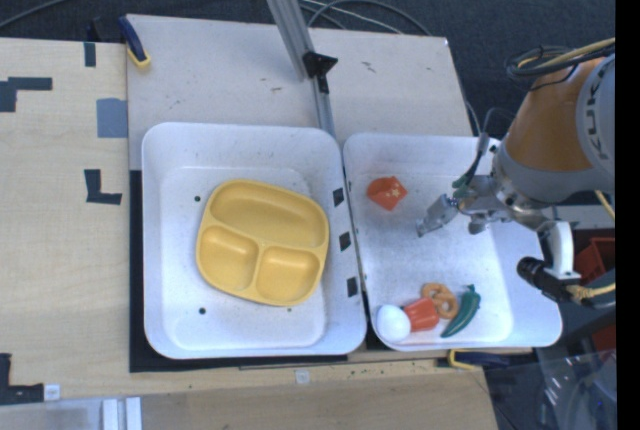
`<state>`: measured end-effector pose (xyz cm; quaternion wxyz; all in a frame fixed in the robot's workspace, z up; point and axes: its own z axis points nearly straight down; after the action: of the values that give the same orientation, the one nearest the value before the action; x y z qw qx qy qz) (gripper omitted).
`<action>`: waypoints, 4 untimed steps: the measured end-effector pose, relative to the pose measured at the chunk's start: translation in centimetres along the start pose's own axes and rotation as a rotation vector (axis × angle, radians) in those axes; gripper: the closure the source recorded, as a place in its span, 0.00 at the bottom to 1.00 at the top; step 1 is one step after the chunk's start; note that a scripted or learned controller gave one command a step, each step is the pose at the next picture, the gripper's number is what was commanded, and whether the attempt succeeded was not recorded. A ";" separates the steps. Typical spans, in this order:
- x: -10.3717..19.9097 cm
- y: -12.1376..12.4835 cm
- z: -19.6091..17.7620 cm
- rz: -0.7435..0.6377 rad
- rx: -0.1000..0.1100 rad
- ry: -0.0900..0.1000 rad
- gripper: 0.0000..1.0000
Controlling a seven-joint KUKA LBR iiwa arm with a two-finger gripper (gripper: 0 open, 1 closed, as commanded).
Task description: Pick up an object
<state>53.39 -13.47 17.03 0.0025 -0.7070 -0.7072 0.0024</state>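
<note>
Reaching in from the right, the grey arm with its orange band [565, 123] hangs its two-finger gripper [440, 216] over the right-hand white bin [500, 313], above bare floor. Its fingers are too small and dark for me to tell their spread; nothing sits between them. A red, blocky object [387, 192] lies near the gripper's left. At the bin's near edge cluster a white egg-shaped object [393, 322], a red-and-orange piece [430, 305] and a green pepper-like piece [464, 313]. A yellow, three-compartment plastic tray [262, 241] fills the left-hand white bin [170, 218].
</note>
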 end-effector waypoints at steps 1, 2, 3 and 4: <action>0.8 0.2 4.8 -0.002 0.001 0.001 0.00; 0.8 0.2 8.2 -0.001 -0.006 -0.001 0.00; 0.9 0.2 7.1 -0.002 -0.005 0.000 1.00; 0.5 0.7 0.9 -0.001 -0.011 -0.001 1.00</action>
<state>54.05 -12.92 16.10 -0.0020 -0.7067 -0.7075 -0.0011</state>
